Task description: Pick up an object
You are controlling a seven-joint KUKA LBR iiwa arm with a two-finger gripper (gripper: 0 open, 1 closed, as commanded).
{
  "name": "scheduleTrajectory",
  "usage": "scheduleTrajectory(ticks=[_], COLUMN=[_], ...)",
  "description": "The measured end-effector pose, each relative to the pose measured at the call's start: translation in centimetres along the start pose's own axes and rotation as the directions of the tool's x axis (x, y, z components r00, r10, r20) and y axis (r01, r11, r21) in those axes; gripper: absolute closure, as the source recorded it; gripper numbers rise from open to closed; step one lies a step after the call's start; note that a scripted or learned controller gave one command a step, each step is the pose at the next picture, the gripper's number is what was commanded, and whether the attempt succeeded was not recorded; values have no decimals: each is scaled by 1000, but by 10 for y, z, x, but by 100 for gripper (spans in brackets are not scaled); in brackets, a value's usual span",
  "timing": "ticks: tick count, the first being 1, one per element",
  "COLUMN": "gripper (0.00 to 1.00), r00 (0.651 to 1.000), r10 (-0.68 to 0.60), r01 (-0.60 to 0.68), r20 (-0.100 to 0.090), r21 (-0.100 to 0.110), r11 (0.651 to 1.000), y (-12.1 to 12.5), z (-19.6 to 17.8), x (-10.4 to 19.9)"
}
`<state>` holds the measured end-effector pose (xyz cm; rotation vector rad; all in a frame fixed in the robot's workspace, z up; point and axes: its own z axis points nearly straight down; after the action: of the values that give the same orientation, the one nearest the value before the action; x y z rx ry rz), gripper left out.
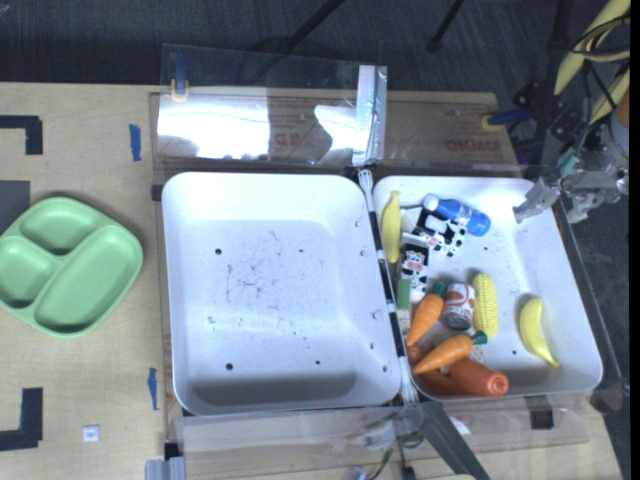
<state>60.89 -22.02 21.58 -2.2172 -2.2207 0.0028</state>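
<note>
Two white bins side by side on the surface point(80, 118). Left bin point(270, 288) bare inside. Right bin point(570, 298) crowded along its left half: a yellow banana point(390, 226) by the divider, a blue bottle point(458, 215) at the far end, two carrots point(427, 315) near the middle, corn point(484, 303), a second banana point(536, 330) alone toward the right wall. End effector point(545, 198) above the bin's far right corner, apart from every item; spread or pressed together, cannot tell. Green divided plate point(65, 265) at far left.
</note>
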Motion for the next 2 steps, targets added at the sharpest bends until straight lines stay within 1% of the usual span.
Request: scheduleTrajectory(ticks=[1,2], gripper=[0,0], r00=[1000,996], r10=[-31,-84], r01=[31,84], r20=[2,17], r21=[-2,1], r11=[1000,996], y=[33,47], z=[100,112], x=[31,39])
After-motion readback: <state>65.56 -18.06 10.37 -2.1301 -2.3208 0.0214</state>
